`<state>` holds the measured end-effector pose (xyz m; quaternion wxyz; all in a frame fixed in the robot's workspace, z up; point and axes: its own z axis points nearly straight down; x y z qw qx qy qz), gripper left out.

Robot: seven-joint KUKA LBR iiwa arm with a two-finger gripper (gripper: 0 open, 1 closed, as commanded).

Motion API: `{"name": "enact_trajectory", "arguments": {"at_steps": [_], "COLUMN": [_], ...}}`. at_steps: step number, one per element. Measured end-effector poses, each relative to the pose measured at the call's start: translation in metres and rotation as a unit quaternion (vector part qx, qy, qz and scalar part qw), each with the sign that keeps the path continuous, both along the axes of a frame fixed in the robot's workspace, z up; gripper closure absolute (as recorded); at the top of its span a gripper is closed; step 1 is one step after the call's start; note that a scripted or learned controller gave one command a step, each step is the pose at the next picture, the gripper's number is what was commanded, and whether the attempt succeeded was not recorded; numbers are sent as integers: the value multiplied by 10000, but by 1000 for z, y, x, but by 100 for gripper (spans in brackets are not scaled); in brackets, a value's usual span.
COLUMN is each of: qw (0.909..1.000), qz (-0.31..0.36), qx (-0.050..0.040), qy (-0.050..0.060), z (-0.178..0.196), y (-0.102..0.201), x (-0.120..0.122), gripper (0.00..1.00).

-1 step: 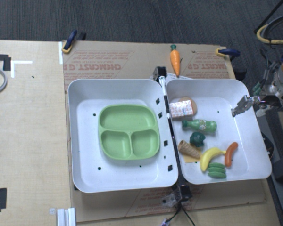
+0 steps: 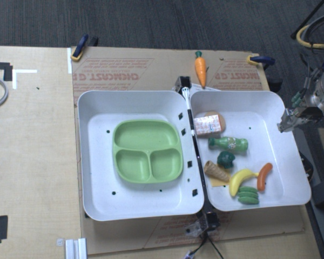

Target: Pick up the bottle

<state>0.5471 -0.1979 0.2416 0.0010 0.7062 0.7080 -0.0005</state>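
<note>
Bottle (image 2: pixel 228 143) lies on its side in the right bin (image 2: pixel 274 109), green with a pale label, its cap end pointing toward the divider between the two bins. It sits near the middle of that bin, touching nothing that grips it.

At the right edge of the view the tool (image 2: pixel 289 121) hangs just outside the right bin's right rim, well apart from the bottle; whether it is open or closed cannot be told from here, and nothing is seen in it. Grey arm parts and cables rise behind it.

Around the bottle, in the same bin: a wrapped packet (image 2: pixel 208 124) with a brown end lies just above it, close to the divider. A dark green round piece (image 2: pixel 225 158) sits just below the bottle. Lower left of that lies a tan cone (image 2: pixel 216 171), with a thin yellow slice beneath it. A banana (image 2: pixel 240 180) curves beside the cone, a green pod (image 2: pixel 248 195) lies just under the banana, and an orange-red sausage (image 2: pixel 264 176) stands slanted to the banana's right.

The left bin (image 2: pixel 92 161) holds a light green divided plate (image 2: pixel 148 151) with three compartments.

Beyond the bins, a toy carrot (image 2: pixel 200 68) rests on the cardboard sheet (image 2: pixel 113 72) that covers the worktop (image 2: pixel 32 161).
</note>
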Motion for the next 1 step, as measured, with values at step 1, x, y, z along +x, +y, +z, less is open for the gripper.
{"name": "enact_trajectory", "arguments": {"at_steps": [1], "qw": [9992], "qz": [395], "qx": [7], "qy": [6], "z": [-22], "y": [-24], "x": [-28], "gripper": [100]}}
